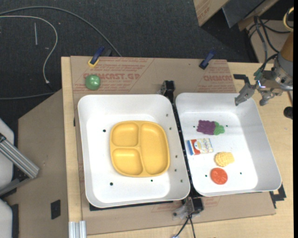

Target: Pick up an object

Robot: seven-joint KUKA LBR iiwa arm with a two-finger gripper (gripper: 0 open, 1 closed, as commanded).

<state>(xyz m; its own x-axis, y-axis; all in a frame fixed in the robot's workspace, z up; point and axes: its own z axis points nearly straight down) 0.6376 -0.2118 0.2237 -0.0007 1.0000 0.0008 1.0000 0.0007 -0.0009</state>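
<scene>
Gripper (255, 94) sits spread open with nothing in it, above the right bin's (265, 153) far corner. Inside that bin: one purple grapes (209, 127), one carton (200, 147), one corn (224, 159), one tomato (219, 176).

Lab or robotics test space, not a home. Cardboard sheet (153, 69) is lying over the bench, blue clamps (96, 56) pinning its far edge. Two white bins (93, 186) are sitting side by side on it. Loose cables (44, 69) are trailing across dark carpet (139, 23). Aluminium framing (16, 155) is showing at left, cardboard boxes (209, 9) stacking up behind.
</scene>
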